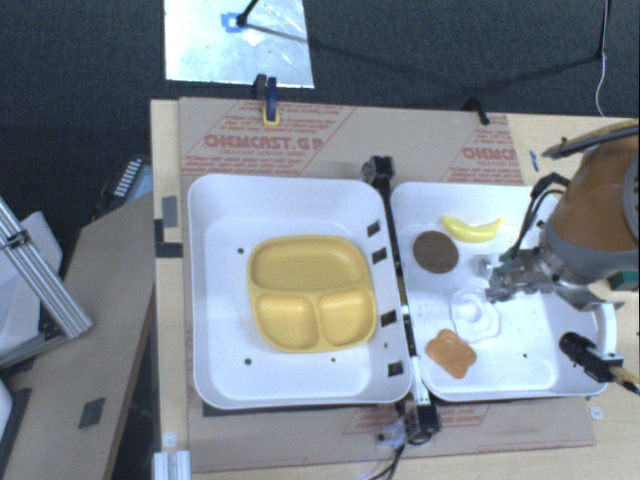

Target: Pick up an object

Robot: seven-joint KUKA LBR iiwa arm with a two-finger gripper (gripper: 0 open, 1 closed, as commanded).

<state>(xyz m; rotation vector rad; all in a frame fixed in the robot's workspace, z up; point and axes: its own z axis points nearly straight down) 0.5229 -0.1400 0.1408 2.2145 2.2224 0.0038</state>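
White plastic under me, and small toys lie close to my gripper (497,286) in the right bin (520,373).

My gripper hangs low over that bin, and whether it is apart or together I cannot tell from this slant; nothing visibly sits in it. Just beside it, toward the left, lies a small white piece (473,314), glossy and lumpy, which I judge light, hard and slippery, best pinched across its narrow middle. Near it sit a brown disc (436,251), flat and hard to get under, a yellow banana (471,229), light and stiff, best taken across its curved belly, and an orange toast-like piece (451,353). Well apart, the left bin (215,368) holds a yellow divided tray (311,292), too broad for me.
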